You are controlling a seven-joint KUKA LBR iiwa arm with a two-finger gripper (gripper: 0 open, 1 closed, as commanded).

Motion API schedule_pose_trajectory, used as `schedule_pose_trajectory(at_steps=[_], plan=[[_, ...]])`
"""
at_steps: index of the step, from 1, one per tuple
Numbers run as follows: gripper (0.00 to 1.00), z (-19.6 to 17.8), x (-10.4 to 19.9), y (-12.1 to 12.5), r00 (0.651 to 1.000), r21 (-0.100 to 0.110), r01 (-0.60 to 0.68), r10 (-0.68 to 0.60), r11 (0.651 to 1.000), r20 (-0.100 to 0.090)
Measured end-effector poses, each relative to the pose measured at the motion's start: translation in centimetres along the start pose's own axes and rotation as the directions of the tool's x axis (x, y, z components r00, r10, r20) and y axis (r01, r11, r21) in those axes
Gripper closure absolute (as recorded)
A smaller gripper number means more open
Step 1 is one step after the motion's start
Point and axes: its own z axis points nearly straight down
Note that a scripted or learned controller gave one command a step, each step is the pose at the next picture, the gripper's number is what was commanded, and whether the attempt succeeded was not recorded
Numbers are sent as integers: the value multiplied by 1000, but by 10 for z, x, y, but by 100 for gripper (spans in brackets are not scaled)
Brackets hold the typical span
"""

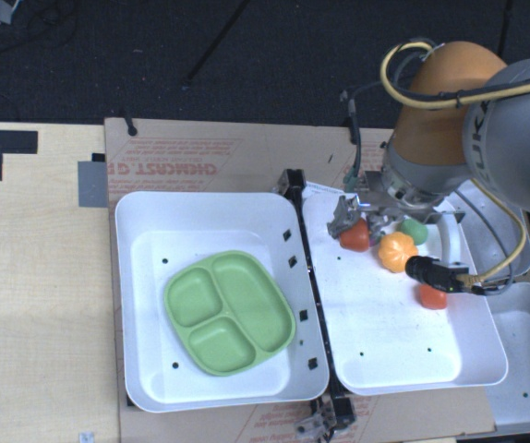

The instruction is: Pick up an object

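My gripper (350, 216) hangs over the far left part of the right bin (403, 358), its grey body reaching down from the orange wrist. A small red object (355, 238) lies right under its tip, touching or nearly so. An orange-yellow object (396, 252) sits just to the right of it. Partly hidden behind the arm is a green object (416, 232). Another red-orange object (433, 296) rests further right, near the bin's right wall.
The left bin (145, 238) holds a green divided plate (229, 313). A black divider (304, 275) runs between the two bins. A black cable end (436, 272) and yellow hoses hang from the arm over the right bin's far right side.
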Motion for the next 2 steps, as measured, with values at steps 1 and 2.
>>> schedule_pose_trajectory(at_steps=[1, 2], plan=[[100, 9, 47, -3, 1000, 2, -1, 1, 1000, 0], [100, 11, 94, -3, 1000, 1, 1, -1, 1000, 0]])
